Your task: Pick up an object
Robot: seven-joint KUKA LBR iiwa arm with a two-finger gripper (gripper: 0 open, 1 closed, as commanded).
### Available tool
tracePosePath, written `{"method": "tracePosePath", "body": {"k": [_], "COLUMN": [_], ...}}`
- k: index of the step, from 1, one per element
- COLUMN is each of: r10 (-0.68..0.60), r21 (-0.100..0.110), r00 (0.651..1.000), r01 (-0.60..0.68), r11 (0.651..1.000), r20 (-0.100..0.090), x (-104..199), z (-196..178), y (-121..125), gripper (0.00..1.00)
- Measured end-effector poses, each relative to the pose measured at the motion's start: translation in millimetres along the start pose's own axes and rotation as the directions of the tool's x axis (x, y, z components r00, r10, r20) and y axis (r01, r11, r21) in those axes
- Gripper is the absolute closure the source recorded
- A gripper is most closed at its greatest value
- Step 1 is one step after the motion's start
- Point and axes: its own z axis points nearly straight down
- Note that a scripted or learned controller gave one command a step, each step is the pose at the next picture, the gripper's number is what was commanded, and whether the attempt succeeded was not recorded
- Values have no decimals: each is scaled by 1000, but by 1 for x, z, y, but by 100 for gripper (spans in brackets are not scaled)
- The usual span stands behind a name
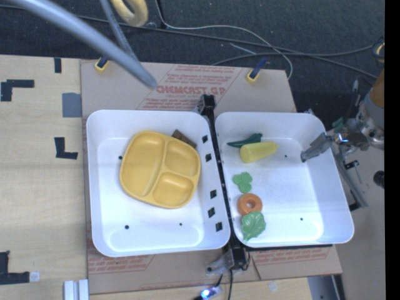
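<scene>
in the right bin (325,227), toward its far left corner, lies a yellow toy corn cob (257,151) with a dark green leaf (245,141) touching its far side. it looks like light, hard, smooth plastic, likely to slip or roll, so a grip across its narrow middle seems safest. nearer along the bin's left side sit a small green leafy piece (242,181), then an orange ring like a doughnut (250,203), then a larger green leafy piece (253,225) touching the ring. these also look light; the ring could be pinched across one side.

the gripper (307,155) hangs over the bin's right rim, well apart from every toy. it holds nothing, and whether it is apart or together cannot be told. the grey arm (369,127) comes in from the right.

the left bin (100,186) holds a yellow divided plate (160,168), tilted, with a small dark object (182,136) peeking from under its far edge.

both bins rest on a cardboard sheet (187,83) with red print, on a pale wooden bench (37,186). beyond is dark floor (269,11) with loose cables (262,42).
</scene>
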Motion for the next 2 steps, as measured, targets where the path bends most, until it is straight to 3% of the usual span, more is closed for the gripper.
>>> {"method": "tracePosePath", "body": {"k": [1,2], "r10": [-4,-4], "r21": [-11,-7], "r00": [1000,1000], "r01": [4,4], "r11": [1000,1000], "r20": [3,2], "x": [0,8], "z": [-6,41], "y": [2,5], "gripper": [0,0]}}
